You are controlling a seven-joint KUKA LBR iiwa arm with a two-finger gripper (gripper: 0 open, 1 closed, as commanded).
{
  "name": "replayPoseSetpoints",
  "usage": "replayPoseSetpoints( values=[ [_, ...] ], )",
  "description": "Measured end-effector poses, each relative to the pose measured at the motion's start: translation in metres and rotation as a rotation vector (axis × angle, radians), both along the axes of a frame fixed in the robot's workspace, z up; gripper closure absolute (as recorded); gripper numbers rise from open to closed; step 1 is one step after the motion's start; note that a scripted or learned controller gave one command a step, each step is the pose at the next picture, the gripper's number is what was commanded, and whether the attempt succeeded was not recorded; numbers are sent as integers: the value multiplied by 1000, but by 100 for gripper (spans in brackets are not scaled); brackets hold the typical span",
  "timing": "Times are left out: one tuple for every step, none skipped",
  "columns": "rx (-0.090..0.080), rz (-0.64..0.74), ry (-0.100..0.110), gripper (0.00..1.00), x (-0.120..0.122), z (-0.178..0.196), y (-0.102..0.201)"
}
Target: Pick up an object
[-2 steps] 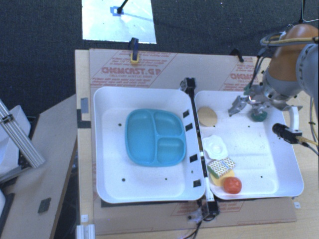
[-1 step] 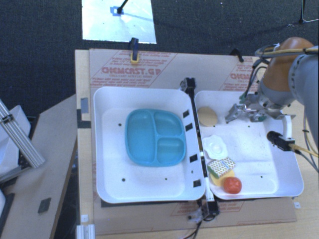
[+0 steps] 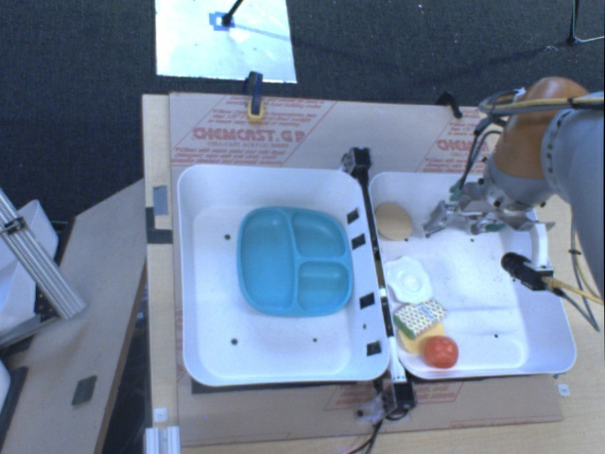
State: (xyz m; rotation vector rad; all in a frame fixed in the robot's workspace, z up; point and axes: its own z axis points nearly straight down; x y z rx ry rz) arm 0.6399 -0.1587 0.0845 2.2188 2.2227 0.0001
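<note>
Fingers [image 3: 437,223] of the gripper [image 3: 452,219] spread apart over the right bin [image 3: 544,334], nothing between them, tan round object [image 3: 394,221] just left of the fingertips, white fried-egg toy [image 3: 408,279], patterned sandwich [image 3: 420,318] and red tomato [image 3: 440,351] near the front, blue divided plate [image 3: 293,259] in the left bin [image 3: 203,348].

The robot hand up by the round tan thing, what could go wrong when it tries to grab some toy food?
1. The hand sits just right of the round tan cookie-like disc, which lies flat near the bin's wall; it might slide away instead of being caught.
2. The white fried-egg toy, the patterned sandwich piece and the small red tomato are crowded along the divider, so a grab there could bump a neighbour.
</note>
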Motion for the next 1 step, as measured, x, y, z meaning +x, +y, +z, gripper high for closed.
replayPoseSetpoints(
  values=[
    [-1, 1, -5, 100, 1, 12, 0]
  ],
)
